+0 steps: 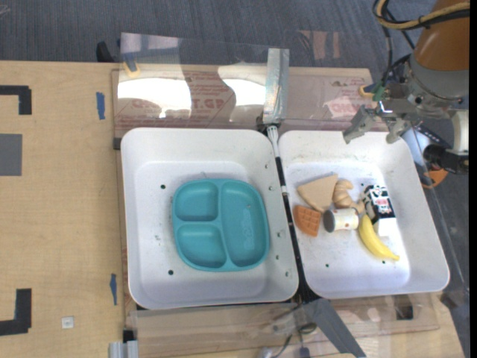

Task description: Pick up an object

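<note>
Objects for picking lie clustered in the right bin [417, 274]: a banana [375, 241], a tan wedge [319, 190], a waffle-textured orange piece [307, 220], a small white cylinder [343, 219]. Both bins rest on a cardboard-topped bench [52, 222] over grey carpet. The left bin [141, 162] holds a teal divided tray [220, 224]. Above the right bin's far rim, the gripper [376, 126] hangs spread wide, holding nothing.

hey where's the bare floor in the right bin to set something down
In the right bin, the far strip between the back wall and the tan wedge is bare, under the gripper. So is the near strip below the banana and waffle piece. The middle is crowded from wedge to black-and-white toy.
</note>
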